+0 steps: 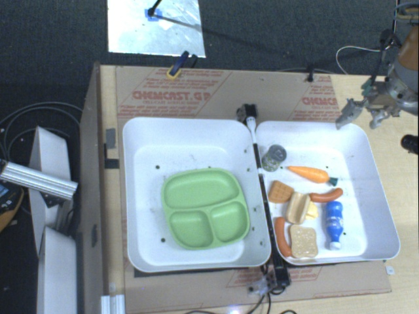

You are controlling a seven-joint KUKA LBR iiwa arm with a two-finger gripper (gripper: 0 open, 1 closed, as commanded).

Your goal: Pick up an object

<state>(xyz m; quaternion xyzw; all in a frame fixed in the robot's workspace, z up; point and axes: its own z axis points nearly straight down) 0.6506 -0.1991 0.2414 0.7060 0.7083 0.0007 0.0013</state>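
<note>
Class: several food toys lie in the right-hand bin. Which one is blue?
The small bottle near the right bin's front right corner. It is blue with a white cap end; the carrot, sausages and bread pieces beside it are orange, red or tan.

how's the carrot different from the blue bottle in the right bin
The carrot is orange and tapered, lying crosswise near the bin's back; the blue bottle is blue with a white cap, lying lengthwise nearer the front right. The carrot looks slimmer. Both lie flat in the right bin, apart from the gripper.
</note>
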